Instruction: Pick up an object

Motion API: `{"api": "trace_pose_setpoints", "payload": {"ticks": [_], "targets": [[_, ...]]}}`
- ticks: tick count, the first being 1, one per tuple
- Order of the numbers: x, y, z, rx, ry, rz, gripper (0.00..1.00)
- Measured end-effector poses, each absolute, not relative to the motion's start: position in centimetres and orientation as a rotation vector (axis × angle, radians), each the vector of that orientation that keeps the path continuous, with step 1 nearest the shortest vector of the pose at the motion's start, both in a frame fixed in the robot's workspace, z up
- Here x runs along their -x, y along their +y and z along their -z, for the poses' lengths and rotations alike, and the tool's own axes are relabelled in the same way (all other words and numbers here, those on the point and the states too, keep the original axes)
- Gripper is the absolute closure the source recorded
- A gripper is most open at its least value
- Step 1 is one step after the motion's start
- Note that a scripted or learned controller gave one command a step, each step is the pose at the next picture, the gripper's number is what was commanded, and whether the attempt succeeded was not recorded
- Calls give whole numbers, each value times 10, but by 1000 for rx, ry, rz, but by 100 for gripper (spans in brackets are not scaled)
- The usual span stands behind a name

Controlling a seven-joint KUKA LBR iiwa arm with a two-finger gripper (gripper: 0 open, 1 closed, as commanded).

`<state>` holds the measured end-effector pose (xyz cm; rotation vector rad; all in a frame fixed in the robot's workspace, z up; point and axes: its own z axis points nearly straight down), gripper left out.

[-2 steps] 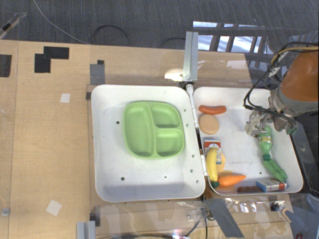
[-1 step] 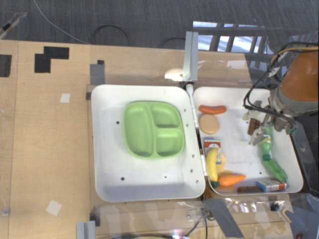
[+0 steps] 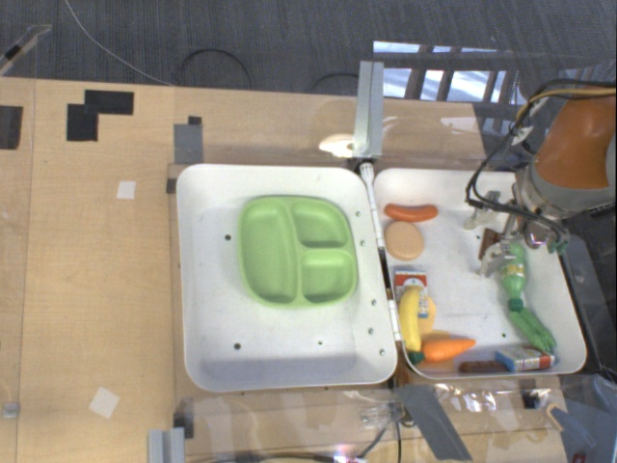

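White plastic bins sit side by side on the wooden bench [image 3: 87, 287]. The left bin [image 3: 207, 355] holds a green divided plate [image 3: 294, 249], lying flat near its centre. The right bin [image 3: 453, 287] carries the loose items. At its 11 o'clock corner lies a sausage [image 3: 411, 213], and just below it, touching or nearly so, a round tan cookie [image 3: 405, 242]. Further down the left wall is a small red-and-white carton [image 3: 411, 281], with a banana [image 3: 412, 318] running from it toward 6 o'clock. A carrot [image 3: 446, 348] lies across the banana's lower end, pointing toward 3 o'clock. Along the bottom wall rest a dark brown bar [image 3: 479, 366] and, just beside it at 5 o'clock, a small box with red and blue ends [image 3: 526, 360].

The arm comes in at 2 o'clock, its orange band [image 3: 578, 143] high over the bin's right wall. The gripper [image 3: 505, 251] hangs low at about 3 o'clock in the right bin, right at the top of a green bottle [image 3: 514, 276] (the bottle's cap end sits against the fingers, though whether they are apart or closed on it I cannot tell). Below the bottle, a green pea pod [image 3: 533, 328] slants toward 5 o'clock.
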<state>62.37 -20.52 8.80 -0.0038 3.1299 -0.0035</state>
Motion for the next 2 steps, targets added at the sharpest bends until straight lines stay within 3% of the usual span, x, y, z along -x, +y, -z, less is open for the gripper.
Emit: {"api": "trace_pose_setpoints", "payload": {"ticks": [1,2], "targets": [[-602,-182,-89,138,3126,4,0],[-611,-188,-88,45,3129,3,0]]}}
